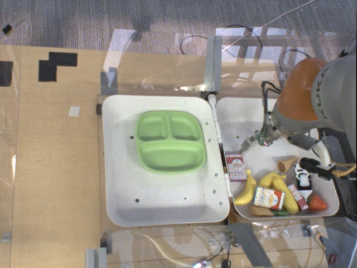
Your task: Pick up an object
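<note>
My gripper [258, 140] hangs low over the upper left part of the right bin [240, 113], above bare white floor. Objects lie in that bin's lower half. A small pink and white carton [236, 167] lies by the left wall, just below and left of the gripper. Further down are a banana [245, 191], an orange juice box [268, 197], a second yellow fruit [274, 180], a tan cone [288, 163] and a red piece [317, 204]. I see nothing in the gripper.
The left bin [120, 200] holds a green divided plate [169, 140] near its middle. A metal divider [212, 66] rises between the bins at the back. The grey arm with its orange band [298, 94] covers the right bin's upper right.
</note>
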You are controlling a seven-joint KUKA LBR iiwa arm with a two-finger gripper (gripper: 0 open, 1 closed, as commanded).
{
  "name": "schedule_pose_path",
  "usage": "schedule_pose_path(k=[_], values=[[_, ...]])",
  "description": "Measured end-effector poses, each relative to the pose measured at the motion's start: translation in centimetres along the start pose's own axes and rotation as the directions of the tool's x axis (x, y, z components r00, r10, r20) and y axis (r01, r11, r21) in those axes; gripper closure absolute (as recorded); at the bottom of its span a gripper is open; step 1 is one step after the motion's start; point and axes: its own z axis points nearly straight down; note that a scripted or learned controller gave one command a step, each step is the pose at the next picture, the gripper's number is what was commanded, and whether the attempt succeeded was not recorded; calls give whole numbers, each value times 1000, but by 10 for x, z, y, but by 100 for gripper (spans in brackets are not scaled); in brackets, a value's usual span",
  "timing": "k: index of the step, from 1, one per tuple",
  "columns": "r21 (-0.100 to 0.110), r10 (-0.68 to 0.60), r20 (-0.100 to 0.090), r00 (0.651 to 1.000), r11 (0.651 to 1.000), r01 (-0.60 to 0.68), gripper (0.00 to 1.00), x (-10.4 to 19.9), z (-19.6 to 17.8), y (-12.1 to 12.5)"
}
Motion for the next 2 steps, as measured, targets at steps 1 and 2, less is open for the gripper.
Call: schedule_pose_path(k=[1, 2], values=[[-10, -351, -4, 936, 936, 351, 0, 25, -3, -92], [5, 46, -17, 999, 999, -46, 0, 16, 1, -65]])
